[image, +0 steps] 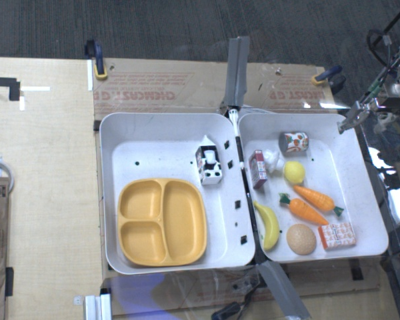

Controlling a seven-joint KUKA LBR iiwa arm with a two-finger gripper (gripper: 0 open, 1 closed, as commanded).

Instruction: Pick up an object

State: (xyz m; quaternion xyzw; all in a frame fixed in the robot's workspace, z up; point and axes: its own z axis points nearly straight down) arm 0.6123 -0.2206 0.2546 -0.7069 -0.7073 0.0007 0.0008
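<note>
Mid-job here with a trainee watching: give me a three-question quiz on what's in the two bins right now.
1. True or false: the yellow divided plate lies in the right bin.
2. Which item lies beside the two carrots, just above them in the view? A) lemon B) banana C) black-and-white carton
3. Fill in: the banana lies along the right bin's ____ wall, as the camera sees it.

Key
1. False; the plate is in the left bin, with the black-and-white carton.
2. A
3. left
</note>
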